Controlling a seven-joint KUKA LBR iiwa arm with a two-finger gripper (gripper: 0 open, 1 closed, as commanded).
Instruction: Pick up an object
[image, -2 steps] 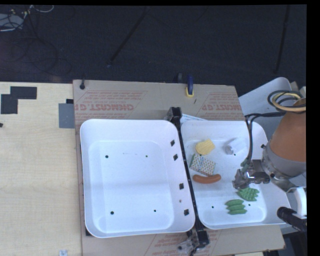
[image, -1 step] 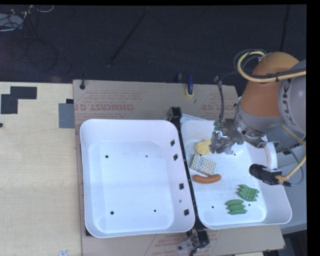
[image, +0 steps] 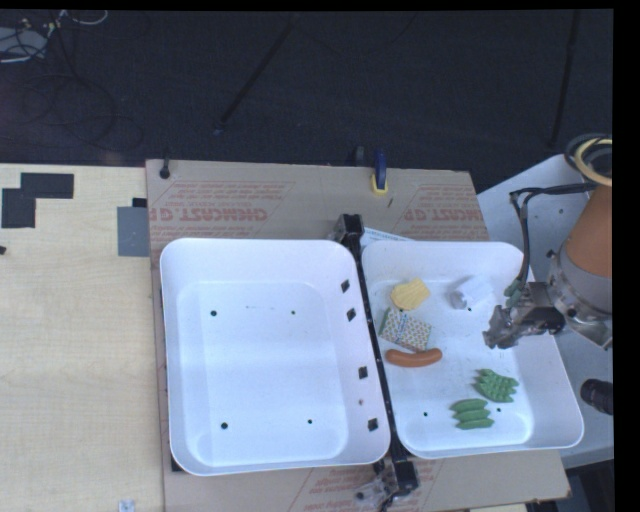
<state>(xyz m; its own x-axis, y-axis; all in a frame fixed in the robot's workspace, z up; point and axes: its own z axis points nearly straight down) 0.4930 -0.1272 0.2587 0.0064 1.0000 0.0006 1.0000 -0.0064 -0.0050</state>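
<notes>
Gripper (image: 503, 333) hangs over the right bin's (image: 560, 420) right side; whether it is open or closed cannot be told. That bin holds a yellow piece (image: 410, 294), a patterned block (image: 406, 329), a sausage (image: 413, 357) lying left-to-right, two green pods (image: 472, 413) and a green bunch (image: 495, 385).

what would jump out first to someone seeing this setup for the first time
Probably the cluster of small things in the right bin: a yellow piece, a patterned square, a sausage-shaped toy below it and two green pieces toward the near corner. Next, the gripper reaching over that bin's right side. The left bin beside it looks bare.
</notes>
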